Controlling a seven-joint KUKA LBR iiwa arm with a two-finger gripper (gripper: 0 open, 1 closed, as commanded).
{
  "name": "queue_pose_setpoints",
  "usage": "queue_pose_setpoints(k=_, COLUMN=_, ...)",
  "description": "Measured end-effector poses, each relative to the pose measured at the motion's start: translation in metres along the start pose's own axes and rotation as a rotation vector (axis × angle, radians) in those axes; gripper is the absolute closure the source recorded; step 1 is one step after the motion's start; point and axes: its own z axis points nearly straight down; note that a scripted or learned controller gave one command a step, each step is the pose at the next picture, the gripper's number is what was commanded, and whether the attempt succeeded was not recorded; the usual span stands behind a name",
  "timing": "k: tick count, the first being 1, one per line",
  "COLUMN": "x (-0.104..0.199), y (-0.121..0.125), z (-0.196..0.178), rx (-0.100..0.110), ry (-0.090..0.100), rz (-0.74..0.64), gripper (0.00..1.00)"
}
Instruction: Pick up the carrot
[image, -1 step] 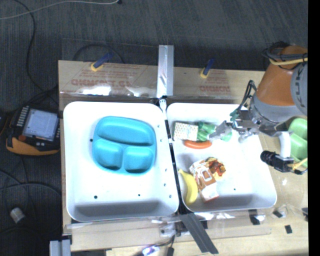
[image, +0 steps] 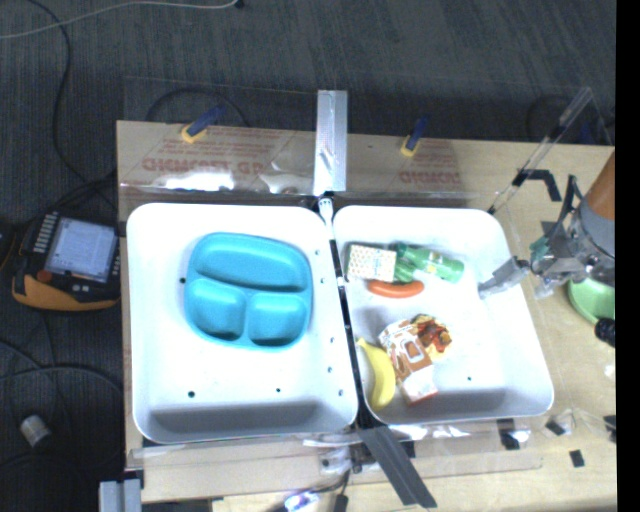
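The carrot (image: 396, 289) lies flat in the right bin (image: 505, 330), orange and slim, just below a green bottle (image: 428, 265) and a small patterned packet (image: 369, 263) near the bin's far wall. Closer to us, a banana (image: 377, 375) curves along the bin's left side, touching a crumpled snack bag (image: 416, 352). Over at the right rim, the arm (image: 600, 225) reaches in, and the claw (image: 505, 275) hangs low near that rim, well apart from the carrot; it's blurred and I cannot tell whether it's released or clenched. Nothing shows between its tips. In the left bin (image: 160, 330) sits a blue divided tray (image: 247, 289). Both bins rest on the counter (image: 575, 400).
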Motion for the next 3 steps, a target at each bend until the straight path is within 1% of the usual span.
queue_pose_setpoints(k=1, x=0.017, y=-0.019, z=0.117, rx=-0.016, ry=0.007, rz=0.174, gripper=0.0)
queue_pose_setpoints(k=2, x=0.058, y=-0.035, z=0.038, rx=0.003, ry=0.002, rz=0.292, gripper=0.0)
queue_pose_setpoints(k=3, x=0.081, y=-0.048, z=0.025, rx=0.003, ry=0.003, rz=0.268, gripper=0.0)
